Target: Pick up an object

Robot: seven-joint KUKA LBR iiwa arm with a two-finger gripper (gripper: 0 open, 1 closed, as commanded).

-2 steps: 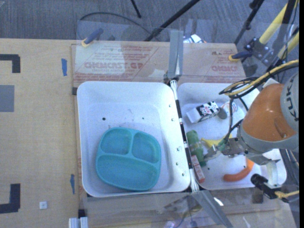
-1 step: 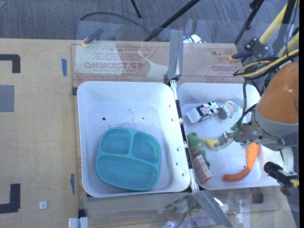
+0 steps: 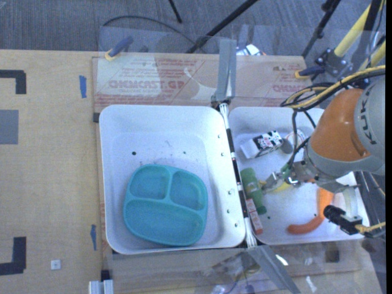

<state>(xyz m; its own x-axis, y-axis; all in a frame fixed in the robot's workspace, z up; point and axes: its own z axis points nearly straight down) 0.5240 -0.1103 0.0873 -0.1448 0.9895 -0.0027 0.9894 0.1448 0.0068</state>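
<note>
My gripper (image 3: 285, 176) hangs low over the middle of the right bin (image 3: 278, 118), under the grey and orange wrist (image 3: 340, 133). Just left of it a green cylinder (image 3: 251, 190) lies on the bin floor, and a small yellow piece (image 3: 279, 186) shows right below the gripper. A white and black packet (image 3: 266, 143) lies toward the bin's back. An orange sausage-shaped item (image 3: 304, 226) rests near the front edge, with an orange carrot-like piece (image 3: 324, 199) to its right. I see nothing clearly held.
The left bin (image 3: 116, 127) holds a teal divided plate (image 3: 165, 205). A thin red-brown bar (image 3: 253, 218) lies along the right bin's left wall. Cables and a black connector (image 3: 340, 218) hang by the arm at right.
</note>
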